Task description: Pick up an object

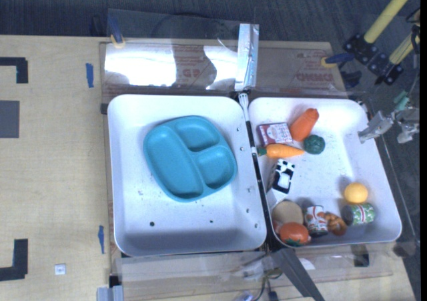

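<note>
The right bin (373, 159) holds several small objects. An orange-red vegetable (305, 123), a red box (273, 134), a carrot (283, 151) and a dark green ball (314, 144) cluster at its far left. A black-and-white card (283, 176) lies below them. Along the near side sit a yellow ball (356, 193), a green can (361, 213), a printed can (316, 219), a tan disc (287, 211) and a red-orange tomato (293, 231). My gripper (390, 125) shows as a grey metal shape at the right edge, just outside the bin's far right rim, touching nothing.
The left bin (127, 179) carries a blue divided plate (191, 157). A clear plastic sheet (180, 59) stands behind it. A yellow pole with a black clamp (373, 53) crosses the top right corner. The middle of the right bin is bare white floor.
</note>
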Robot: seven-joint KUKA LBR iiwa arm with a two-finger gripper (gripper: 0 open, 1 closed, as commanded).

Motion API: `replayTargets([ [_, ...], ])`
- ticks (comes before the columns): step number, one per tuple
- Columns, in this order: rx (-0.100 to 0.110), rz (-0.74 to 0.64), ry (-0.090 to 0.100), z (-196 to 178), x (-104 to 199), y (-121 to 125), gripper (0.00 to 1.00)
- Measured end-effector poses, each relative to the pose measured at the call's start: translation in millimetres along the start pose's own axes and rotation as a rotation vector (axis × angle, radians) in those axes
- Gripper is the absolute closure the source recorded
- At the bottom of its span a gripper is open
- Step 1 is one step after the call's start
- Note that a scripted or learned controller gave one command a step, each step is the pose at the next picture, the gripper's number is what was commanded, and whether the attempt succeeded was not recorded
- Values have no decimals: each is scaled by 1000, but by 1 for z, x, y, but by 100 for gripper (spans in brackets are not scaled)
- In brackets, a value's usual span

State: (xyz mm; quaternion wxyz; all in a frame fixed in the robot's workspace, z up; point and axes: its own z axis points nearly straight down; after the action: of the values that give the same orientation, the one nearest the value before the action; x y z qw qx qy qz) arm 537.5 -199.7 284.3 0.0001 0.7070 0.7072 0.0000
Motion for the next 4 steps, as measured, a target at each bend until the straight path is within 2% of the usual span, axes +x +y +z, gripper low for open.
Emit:
replayTargets([
  [1,3,-149,2,61,9,-31,0],
  [2,7,-153,3,128,-18,-47,0],
  [3,-6,-154,12,187,-12,-43,0],
  [4,-5,-145,3,179,-18,-45,100],
])
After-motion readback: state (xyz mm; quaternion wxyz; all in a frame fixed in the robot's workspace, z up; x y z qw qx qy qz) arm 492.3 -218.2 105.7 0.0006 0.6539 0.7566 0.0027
